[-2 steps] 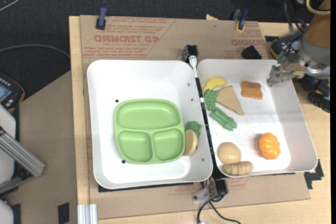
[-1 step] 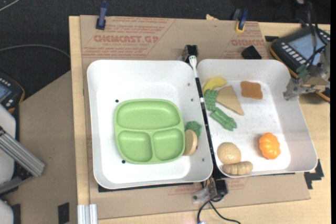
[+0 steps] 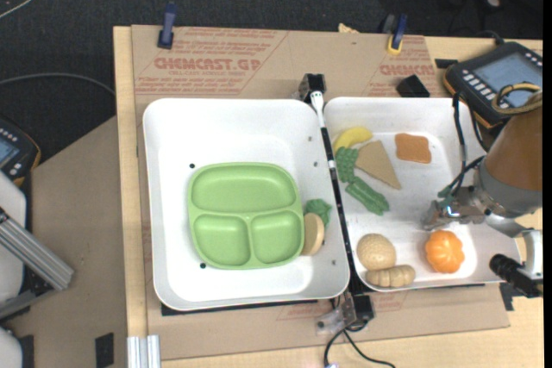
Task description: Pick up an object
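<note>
My gripper hangs low over the right bin, at its right side. Just below it in the view lies an orange fruit, close to the gripper but apart from it. Further left in this bin lie a tan wedge, a long green vegetable, a yellow banana and an orange square piece. Against the front wall rest a round tan potato and a lumpy tan piece. I see nothing held in the gripper.
The left bin holds a green divided plate, with a small green piece and a tan disc at its right edge. A handheld pendant lies behind the right bin. The arm's orange band rises over that bin's right wall.
</note>
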You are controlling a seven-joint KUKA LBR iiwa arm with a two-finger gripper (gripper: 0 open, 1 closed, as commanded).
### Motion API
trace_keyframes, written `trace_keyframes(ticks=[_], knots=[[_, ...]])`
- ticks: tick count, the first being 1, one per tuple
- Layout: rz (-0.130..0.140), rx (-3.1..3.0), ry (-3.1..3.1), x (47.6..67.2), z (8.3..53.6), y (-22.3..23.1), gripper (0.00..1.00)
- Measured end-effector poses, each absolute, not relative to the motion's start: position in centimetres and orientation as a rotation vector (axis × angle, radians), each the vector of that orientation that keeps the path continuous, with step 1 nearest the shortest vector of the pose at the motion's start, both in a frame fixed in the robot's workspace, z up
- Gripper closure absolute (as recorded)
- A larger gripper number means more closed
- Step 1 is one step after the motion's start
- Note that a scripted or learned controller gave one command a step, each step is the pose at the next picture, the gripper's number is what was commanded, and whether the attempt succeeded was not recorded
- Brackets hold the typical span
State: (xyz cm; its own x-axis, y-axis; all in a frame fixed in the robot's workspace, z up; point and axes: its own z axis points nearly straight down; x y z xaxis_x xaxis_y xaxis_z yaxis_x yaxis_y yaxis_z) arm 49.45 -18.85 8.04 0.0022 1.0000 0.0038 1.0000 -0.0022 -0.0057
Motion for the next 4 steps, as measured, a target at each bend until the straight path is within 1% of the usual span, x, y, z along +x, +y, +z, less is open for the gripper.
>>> trace_keyframes(ticks=[1,2,3,4], knots=[[-0.011,-2.228,-2.234,48.5,23.4,-17.8,1.0],[-0.009,-2.216,-2.234,48.1,28.4,-10.9,1.0],[0.004,-2.205,-2.224,47.8,21.2,-2.8,1.0],[0.003,-2.205,-2.226,47.8,18.2,5.8,1.0]])
